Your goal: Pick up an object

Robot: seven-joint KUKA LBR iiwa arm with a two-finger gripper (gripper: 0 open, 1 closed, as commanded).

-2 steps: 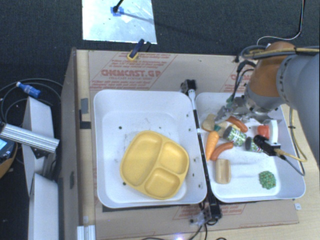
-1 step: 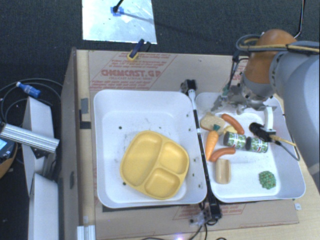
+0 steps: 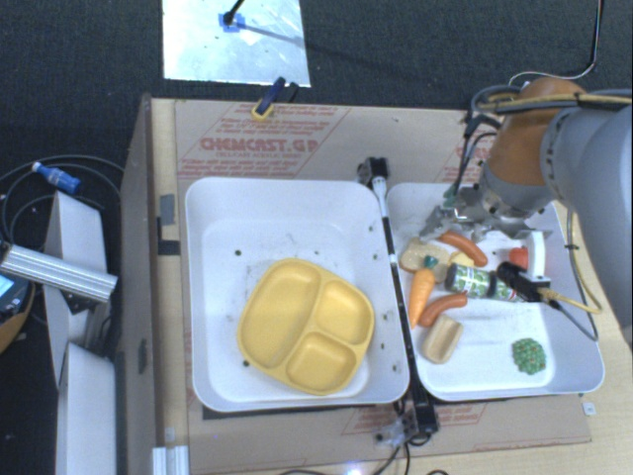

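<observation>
The right white bin [image 3: 569, 369] holds several toy foods. Among them are an orange carrot [image 3: 422, 293], a red sausage [image 3: 444, 305], an orange sausage [image 3: 463, 247] and a pale yellowish piece [image 3: 425, 256]. There is also a tan bread piece [image 3: 442, 337], a green broccoli [image 3: 529, 354], a small bottle with a green label [image 3: 470, 281] and a small red item [image 3: 518, 257]. My gripper [image 3: 448, 218] is low over the far end of this bin. It is just above the orange sausage and the pale piece. I see nothing held in it.
In the left white bin [image 3: 213, 236] lies a yellow divided plate [image 3: 305, 325]. A black divider [image 3: 394, 285] runs between the bins. The grey arm [image 3: 584, 156] with its orange band comes in from the upper right. Cardboard [image 3: 277, 137] lies under both bins.
</observation>
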